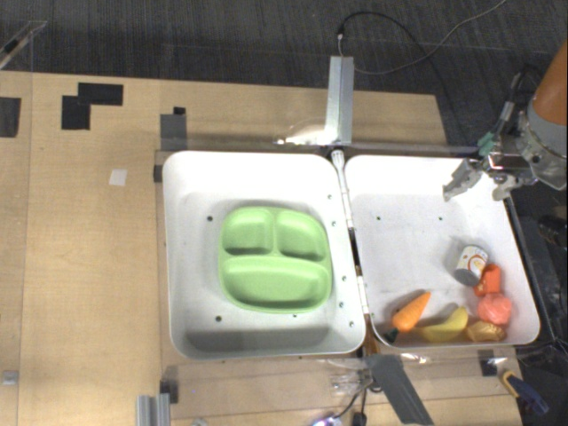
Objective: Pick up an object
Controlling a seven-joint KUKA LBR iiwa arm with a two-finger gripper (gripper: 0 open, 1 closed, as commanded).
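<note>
A wooden table (80, 264) has two white bins on it, side by side. The left bin (186, 238) has a green tray (271, 260) lying flat in the middle, and the tray has three dips in it. The right bin (399, 247) has a small pile of toys in its near right corner. An orange carrot (411, 311) lies at a tilt there. Just to its right is a yellow banana (446, 324), and the two look like they touch. A pink lumpy toy (496, 308) sits further right, with a small yellow-brown thing (485, 331) just below it. A small orange block (491, 279) is just above the pink toy. A little grey and white can (469, 263) lies on its side next to the block. The grey arm (546, 140) comes in from the right, with its orange band (552, 96) at the edge. Its claw (475, 178) is over the far right corner of the right bin, well apart from the toys. There is nothing in the claw. I cannot tell if it is spread or pressed together. A black wire (399, 38) runs over the dark floor behind the table.
</note>
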